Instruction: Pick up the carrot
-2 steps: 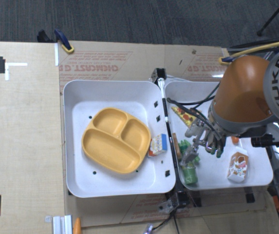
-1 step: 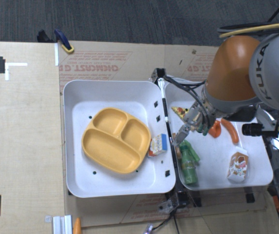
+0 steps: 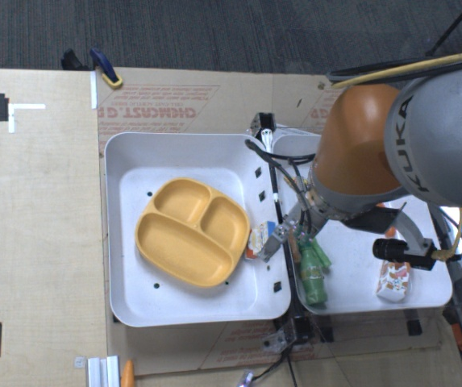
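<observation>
An orange sliver (image 3: 391, 233) peeks out beside the arm in the right bin (image 3: 424, 301); it may be the carrot, most of it is hidden by the arm. My gripper (image 3: 281, 238) hangs low over the wall between the two bins, well to the left of that orange sliver. It is right next to a small white, orange and blue packet (image 3: 257, 240) that lies at the left bin's right side. The arm's grey and orange bulk covers most of the right bin.
A yellow divided plate (image 3: 192, 230) lies in the left bin (image 3: 126, 240). In the right bin a green bottle (image 3: 314, 274) lies near the dividing wall, and a white and red pouch (image 3: 393, 281) lies at the front right.
</observation>
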